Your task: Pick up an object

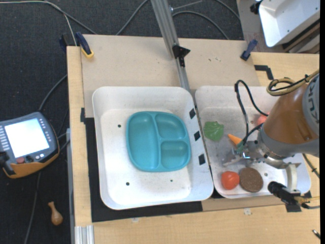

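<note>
right bin (218, 98): far half bare | near: tomato (230, 180), brown disc (251, 180) crowd gripper (234, 156)

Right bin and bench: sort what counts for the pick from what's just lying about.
For the pick: green piece, orange piece, red ball, brown disc, gripper.

Lying about: teal divided plate, handheld pendant, blue clamp.

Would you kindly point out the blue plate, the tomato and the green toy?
blue plate (147, 141): camera view, large left compartment.
tomato (230, 180): camera view, middle of its red top.
green toy (214, 130): camera view, its centre.
</note>
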Motion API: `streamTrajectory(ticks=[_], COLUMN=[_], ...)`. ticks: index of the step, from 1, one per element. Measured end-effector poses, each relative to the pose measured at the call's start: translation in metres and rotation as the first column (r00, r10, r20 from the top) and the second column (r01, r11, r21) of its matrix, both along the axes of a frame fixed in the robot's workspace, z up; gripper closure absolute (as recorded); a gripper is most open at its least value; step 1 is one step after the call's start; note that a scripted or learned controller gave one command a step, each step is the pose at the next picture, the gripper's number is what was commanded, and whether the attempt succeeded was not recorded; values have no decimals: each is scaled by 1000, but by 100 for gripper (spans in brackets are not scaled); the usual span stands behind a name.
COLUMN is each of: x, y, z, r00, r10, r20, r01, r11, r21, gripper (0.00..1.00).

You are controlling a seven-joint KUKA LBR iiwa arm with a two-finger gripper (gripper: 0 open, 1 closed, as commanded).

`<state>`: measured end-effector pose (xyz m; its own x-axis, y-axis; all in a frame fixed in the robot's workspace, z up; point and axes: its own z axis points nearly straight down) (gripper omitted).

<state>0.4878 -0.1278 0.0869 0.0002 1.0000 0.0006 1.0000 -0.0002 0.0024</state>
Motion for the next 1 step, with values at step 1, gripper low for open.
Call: streamTrajectory(ticks=[1], x=[2], y=[-1], z=[12], r00=[1000], r10=[-1], r20=[5], r01=[1], r11=[1000], r21=[-2], gripper=[100])
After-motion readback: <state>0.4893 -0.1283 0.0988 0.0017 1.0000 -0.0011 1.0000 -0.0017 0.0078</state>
